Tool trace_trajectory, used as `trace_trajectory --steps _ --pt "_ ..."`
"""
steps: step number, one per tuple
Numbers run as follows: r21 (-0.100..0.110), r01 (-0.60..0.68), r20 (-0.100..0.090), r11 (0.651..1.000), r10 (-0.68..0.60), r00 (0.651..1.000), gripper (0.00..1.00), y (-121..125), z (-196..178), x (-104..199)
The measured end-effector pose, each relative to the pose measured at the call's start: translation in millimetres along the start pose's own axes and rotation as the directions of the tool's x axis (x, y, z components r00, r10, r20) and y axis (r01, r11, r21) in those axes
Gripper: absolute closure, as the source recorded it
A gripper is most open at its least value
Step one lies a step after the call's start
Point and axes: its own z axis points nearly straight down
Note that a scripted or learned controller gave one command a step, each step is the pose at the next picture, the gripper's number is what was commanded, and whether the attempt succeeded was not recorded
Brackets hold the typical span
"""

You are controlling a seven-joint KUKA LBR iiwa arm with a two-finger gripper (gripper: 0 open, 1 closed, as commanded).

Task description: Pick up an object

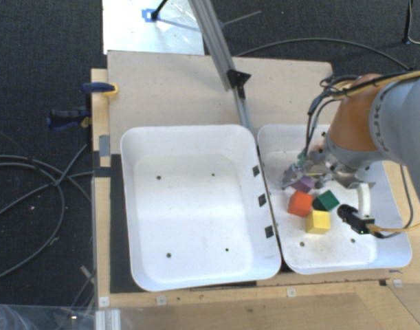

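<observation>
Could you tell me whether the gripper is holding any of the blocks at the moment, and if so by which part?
It cannot be told. The gripper is down at the purple block in the right bin, but no grasp is visible.

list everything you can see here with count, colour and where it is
bins: 2, white, side by side on the bench
orange block: 1, orange, right bin
green block: 1, dark green, right bin, right of the orange one
yellow block: 1, yellow, right bin, nearest the camera
purple block: 1, purple, right bin, at the end effector
clamp: 1, blue and yellow, bench's left edge
arm: 1, grey with orange band, from the right
end effector: 1, over the right bin
</observation>
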Motion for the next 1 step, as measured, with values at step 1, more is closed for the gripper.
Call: trace_trajectory --steps 1 --pt "-0.014 0.007 0.001 1.000 -0.007 1.000 0.00 -1.6 -120.1 31.2"
